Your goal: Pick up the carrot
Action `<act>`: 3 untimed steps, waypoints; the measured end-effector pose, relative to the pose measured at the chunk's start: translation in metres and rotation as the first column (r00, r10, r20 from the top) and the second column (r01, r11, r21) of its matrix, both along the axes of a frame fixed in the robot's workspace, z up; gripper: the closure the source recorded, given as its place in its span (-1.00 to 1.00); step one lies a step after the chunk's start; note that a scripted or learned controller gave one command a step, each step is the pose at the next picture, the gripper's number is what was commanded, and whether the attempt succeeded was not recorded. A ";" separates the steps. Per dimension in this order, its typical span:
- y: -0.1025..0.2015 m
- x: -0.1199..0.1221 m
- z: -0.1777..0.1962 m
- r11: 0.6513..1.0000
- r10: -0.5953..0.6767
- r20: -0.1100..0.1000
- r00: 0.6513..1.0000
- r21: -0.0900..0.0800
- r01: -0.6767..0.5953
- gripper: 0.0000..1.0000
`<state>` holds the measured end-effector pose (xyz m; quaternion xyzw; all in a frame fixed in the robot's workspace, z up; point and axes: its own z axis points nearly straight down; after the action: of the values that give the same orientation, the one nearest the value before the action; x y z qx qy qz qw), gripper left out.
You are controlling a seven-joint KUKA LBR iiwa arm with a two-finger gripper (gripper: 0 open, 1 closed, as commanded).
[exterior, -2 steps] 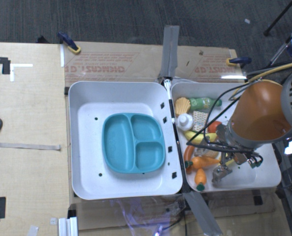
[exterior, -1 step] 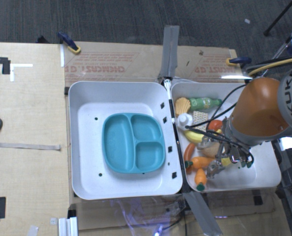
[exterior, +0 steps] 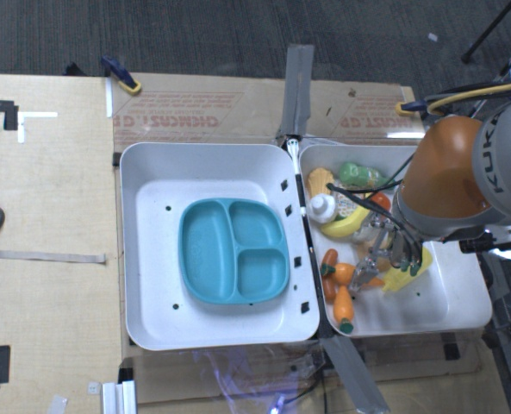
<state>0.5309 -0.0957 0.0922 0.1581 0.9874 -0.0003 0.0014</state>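
Right bin (exterior: 462,313) | carrot (exterior: 343,304) beside banana (exterior: 345,223), bottle (exterior: 321,205) | tool (exterior: 377,261) over clutter, grip unclear

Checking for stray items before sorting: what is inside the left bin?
The left bin holds a teal divided plate, lying flat, nothing visible in its compartments. Whatever lies beneath the plate is covered.

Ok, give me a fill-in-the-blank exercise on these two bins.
1. The teal divided plate lies in the ____ bin.
2. The carrot lies in the ____ bin, near its front wall.
3. The plate has ____ compartments.
4. The claw hangs over the bin that holds the ____ banana.

Missing words: left; right; three; yellow
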 end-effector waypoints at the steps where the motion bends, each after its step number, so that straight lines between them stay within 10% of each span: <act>1: 0.052 0.093 0.101 1.000 -0.018 0.003 1.000 0.000 0.018 -1.00; 2: 0.089 0.006 0.100 0.996 0.088 -0.002 0.996 0.000 -0.088 -1.00; 3: 0.030 -0.033 0.100 0.993 0.119 -0.001 0.993 0.000 -0.119 -1.00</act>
<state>0.4983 -0.0656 0.1921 0.0990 0.9951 -0.0002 0.0012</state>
